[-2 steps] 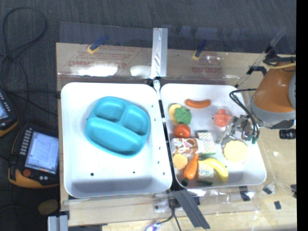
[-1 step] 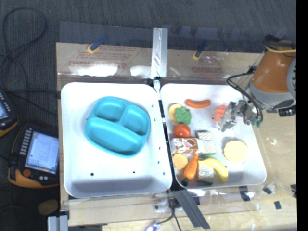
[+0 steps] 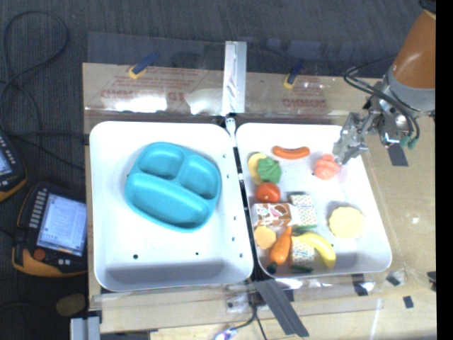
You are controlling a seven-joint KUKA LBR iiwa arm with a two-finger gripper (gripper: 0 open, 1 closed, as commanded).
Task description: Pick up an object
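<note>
The gripper [image 3: 348, 147] hangs over the upper right part of the right bin [image 3: 376, 211], its tips just beside a pinkish-red toy fruit [image 3: 325, 167]; nothing sits between them, and whether they are spread or closed I cannot tell. Likely trouble — a descent from here could land on the fruit's edge and nudge it away, since it looks round. Left of the fruit lies a sausage [image 3: 291, 151], near enough to snag instead.
</note>
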